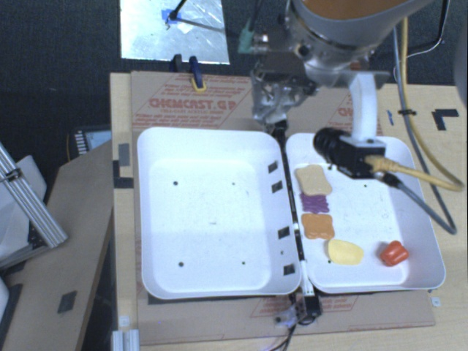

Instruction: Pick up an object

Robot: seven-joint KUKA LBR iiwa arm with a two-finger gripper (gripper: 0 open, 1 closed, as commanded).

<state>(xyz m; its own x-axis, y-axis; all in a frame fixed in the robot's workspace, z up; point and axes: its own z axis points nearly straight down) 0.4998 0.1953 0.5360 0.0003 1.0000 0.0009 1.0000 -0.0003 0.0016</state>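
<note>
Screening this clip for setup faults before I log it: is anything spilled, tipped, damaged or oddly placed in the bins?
Nothing stands out. The right bin holds a tan piece, purple piece, orange piece, yellow piece and red piece, all lying flat and inside the rim. The gripper is above the bins' far edge.

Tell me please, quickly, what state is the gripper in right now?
Gripper: cannot be told whether open or closed; it hangs over the far end of the divide between the bins, nothing visibly held.
</note>
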